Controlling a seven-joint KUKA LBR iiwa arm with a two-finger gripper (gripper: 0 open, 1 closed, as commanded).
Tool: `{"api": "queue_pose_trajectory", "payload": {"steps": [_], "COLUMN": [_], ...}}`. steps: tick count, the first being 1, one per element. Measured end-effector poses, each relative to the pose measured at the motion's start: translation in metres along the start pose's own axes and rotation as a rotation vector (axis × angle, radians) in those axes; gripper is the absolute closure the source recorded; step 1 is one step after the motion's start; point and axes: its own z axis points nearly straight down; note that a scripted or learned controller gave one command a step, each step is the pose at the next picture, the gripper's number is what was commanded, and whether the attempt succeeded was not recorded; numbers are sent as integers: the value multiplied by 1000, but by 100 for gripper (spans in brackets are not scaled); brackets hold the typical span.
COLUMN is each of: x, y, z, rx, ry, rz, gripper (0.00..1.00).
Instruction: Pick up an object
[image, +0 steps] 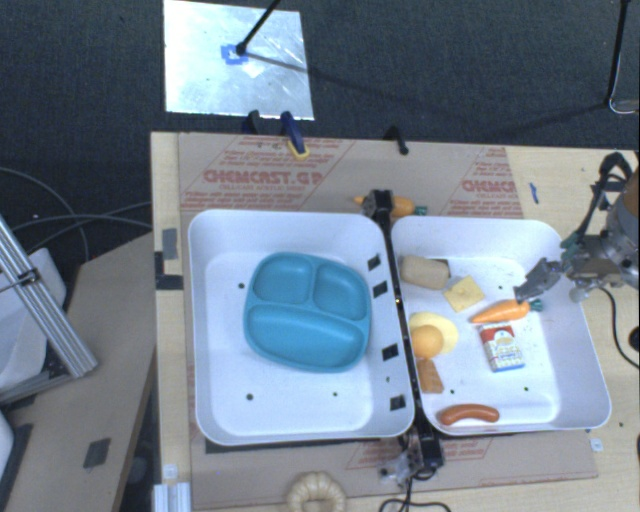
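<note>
Pincer (537, 281) beside carrot (499, 312), right bin (578, 352)

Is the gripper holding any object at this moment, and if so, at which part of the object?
Nothing is held. The gripper hangs over the right bin, just above the carrot, with nothing between its fingers.

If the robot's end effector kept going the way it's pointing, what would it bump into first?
Probably the carrot. The end effector points down and to the picture's left, and the carrot lies just beyond its tip in the right bin. Its height above the bin is unclear, so it might pass over.
</note>
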Motion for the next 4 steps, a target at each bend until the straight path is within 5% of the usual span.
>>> {"api": "queue_pose_trajectory", "payload": {"steps": [1,4], "x": [0,6], "y": [2,8], "z": [-6,148], "rx": [-11,-5], "ry": [-2,0], "rz": [-3,-1], "gripper": [0,0]}}
